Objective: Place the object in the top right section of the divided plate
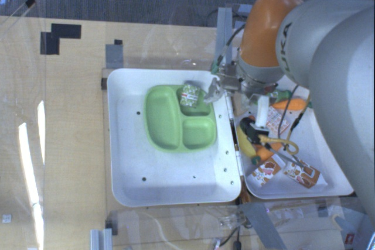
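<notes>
Green divided plate (176, 120) sits in the left white bin (126, 173); a small green-and-white packet (189, 94) lies in its top right section, just beside the gripper (212, 89), seemingly for the drop; whether the claw grips it I cannot tell.

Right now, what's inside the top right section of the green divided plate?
A small green-and-white packet sits in that section of the green plate, with the hand at its right edge. The section's floor beneath the packet is covered.
</notes>
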You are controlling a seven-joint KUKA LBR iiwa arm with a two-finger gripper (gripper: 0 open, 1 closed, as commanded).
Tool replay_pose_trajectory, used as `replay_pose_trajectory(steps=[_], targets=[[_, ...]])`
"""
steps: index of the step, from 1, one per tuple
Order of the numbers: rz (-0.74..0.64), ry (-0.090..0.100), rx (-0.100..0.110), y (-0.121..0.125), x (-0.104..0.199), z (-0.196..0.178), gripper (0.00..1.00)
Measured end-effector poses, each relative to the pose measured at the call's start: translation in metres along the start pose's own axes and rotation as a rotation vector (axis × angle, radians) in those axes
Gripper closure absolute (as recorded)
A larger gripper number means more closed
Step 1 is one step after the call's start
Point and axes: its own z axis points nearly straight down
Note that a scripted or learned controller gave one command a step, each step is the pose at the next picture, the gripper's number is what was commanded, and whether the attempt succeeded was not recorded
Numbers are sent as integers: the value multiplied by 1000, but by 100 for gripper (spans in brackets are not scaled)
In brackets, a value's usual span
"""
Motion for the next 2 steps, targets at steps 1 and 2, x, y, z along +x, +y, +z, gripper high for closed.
replay_pose_trajectory(steps=[1, 2], targets=[[-3, 3, -3, 1, 2, -11, 100], [-332, 0, -3, 57, 73, -21, 100]])
